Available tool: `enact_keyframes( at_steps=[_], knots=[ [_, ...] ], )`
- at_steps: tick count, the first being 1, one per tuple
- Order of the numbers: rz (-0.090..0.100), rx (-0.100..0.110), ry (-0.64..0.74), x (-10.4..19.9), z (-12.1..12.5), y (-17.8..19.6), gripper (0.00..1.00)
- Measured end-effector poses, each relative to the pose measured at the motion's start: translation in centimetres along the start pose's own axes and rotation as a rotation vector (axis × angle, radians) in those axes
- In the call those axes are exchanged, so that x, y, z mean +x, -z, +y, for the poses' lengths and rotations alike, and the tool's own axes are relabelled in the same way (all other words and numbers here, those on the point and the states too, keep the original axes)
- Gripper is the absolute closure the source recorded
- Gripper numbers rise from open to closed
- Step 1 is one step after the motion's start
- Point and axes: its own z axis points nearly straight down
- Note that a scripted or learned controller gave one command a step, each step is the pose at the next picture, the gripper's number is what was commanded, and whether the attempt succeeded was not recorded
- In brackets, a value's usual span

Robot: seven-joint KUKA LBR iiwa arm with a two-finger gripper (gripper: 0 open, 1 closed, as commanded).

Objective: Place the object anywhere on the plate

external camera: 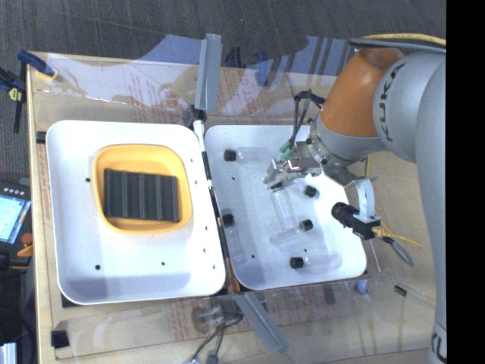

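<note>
Camera view looks down on the bench [114, 321], where the left bin [68, 256] carries a yellow plate [140, 160] with a dark ribbed grey insert [142, 194] lying in its well. Just beside it, the right bin [250, 268] holds a clear plastic object [286, 217], hard to make out against the white floor, lying near the bin's middle among several small black knobs [296, 262]. The gripper [282, 171] hangs over this bin's upper middle, just above the clear object; whether the fingers are spread or closed cannot be told. Behind it, the grey arm's orange band [362, 89] reaches in from the right.
</note>
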Motion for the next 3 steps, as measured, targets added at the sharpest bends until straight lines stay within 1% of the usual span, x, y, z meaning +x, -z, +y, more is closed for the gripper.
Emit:
enact_keyframes(
  at_steps=[1, 2, 3],
  knots=[
    [0.0, -0.002, 0.301, 4.2, 3.2, -0.1, 1.0],
    [0.001, 0.0, 0.368, 10.2, 5.3, 0.8, 1.0],
    [0.001, 0.0, 0.367, 10.2, 5.3, 0.8, 0.0]
  ],
)
